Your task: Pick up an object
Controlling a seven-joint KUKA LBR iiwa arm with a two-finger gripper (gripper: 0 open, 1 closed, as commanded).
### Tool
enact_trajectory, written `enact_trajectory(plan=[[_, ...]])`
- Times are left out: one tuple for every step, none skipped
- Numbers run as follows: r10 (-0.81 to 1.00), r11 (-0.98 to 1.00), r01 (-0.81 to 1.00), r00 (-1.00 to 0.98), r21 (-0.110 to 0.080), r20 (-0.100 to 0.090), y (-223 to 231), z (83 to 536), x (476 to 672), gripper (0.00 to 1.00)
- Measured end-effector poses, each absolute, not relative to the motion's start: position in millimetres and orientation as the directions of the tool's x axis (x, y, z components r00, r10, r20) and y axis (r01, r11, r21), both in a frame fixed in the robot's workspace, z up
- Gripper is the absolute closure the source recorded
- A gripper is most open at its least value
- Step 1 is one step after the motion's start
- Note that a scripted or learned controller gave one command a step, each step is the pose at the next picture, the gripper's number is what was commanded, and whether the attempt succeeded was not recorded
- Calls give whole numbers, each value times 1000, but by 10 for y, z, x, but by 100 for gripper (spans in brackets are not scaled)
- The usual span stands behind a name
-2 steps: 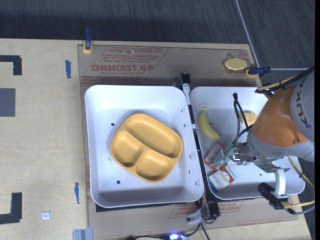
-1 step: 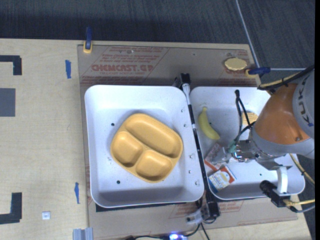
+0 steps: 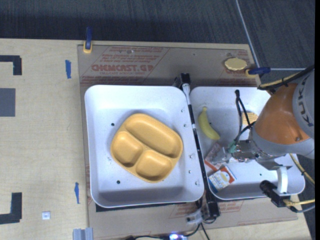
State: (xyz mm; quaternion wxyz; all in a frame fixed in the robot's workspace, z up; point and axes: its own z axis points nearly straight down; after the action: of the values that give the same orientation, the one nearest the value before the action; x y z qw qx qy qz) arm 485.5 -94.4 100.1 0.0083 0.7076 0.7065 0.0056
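In the right bin [image 3: 295, 184], a yellow banana [image 3: 207, 125] lies near the left wall. Below it rests a clear plastic packet [image 3: 216, 154], and beneath that a small orange and white carton [image 3: 220, 178]. A yellow object [image 3: 248, 118] peeks out from behind the arm at the bin's back. My gripper [image 3: 235, 150] hangs low over the middle of the right bin, right beside the packet's right edge, with the orange wrist band [image 3: 281, 121] above it. Whether it touches the packet is hidden by the wrist.
The left bin [image 3: 97, 109] holds a large yellow three-compartment plate [image 3: 146, 147]. A black divider rail [image 3: 191, 129] runs between the bins. A tan disc [image 3: 235, 63] sits on the cardboard behind the right bin. Cables hang at the arm's lower right.
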Motion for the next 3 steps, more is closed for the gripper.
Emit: enact_trajectory(plan=[[1000, 0, 1000, 0, 14, 1, -908, 893, 4842, 0], [1000, 0, 1000, 0, 21, -1, -913, 1001, 4862, 100], [1000, 0, 1000, 0, 21, -1, -913, 1002, 4862, 0]])
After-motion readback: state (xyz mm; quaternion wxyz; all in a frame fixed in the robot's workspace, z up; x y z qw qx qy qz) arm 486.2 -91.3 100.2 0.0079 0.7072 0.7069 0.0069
